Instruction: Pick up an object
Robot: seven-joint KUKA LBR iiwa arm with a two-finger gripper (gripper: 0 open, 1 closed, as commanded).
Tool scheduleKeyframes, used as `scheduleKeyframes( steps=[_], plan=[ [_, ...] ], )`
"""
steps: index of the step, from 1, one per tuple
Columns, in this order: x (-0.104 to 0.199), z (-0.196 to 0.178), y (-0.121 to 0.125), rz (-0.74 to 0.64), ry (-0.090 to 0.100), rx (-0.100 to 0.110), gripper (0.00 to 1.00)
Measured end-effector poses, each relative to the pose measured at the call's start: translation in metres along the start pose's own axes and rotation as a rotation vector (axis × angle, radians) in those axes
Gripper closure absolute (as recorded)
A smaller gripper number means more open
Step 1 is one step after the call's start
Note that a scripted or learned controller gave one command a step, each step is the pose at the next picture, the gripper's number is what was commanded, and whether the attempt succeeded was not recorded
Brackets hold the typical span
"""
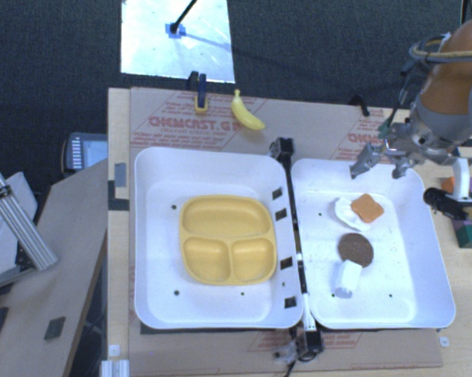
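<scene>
I see the orange piece (367,208), brown disc (356,248) and white cylinder (346,278) lying mid right bin (429,306), none lifted. My gripper (381,165) hangs above the bin's far edge, fingers spread, holding nothing. Open floor lies toward the near-right corner; the grab is still to do.

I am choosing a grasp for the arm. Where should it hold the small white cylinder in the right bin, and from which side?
Likely best across the middle of the white cylinder, from above. It lies flat on the right bin, its upper end at the brown disc, so the long sides are easier to reach.
</scene>
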State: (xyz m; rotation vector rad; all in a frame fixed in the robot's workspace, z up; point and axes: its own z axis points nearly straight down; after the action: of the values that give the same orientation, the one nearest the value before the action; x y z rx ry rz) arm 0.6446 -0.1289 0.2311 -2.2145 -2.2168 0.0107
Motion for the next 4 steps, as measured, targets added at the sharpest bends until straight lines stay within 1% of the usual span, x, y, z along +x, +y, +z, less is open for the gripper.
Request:
scheduleKeyframes(
  steps=[1,2,3,4],
  plan=[
    [0.000,-0.008,0.002,-0.002,-0.002,-0.012,0.00],
    [0.005,0.053,-0.002,-0.001,-0.001,-0.008,0.00],
    [0.004,0.094,-0.002,0.000,-0.001,-0.009,0.00],
    [0.004,0.145,0.000,-0.001,-0.002,-0.014,0.00]
  ],
)
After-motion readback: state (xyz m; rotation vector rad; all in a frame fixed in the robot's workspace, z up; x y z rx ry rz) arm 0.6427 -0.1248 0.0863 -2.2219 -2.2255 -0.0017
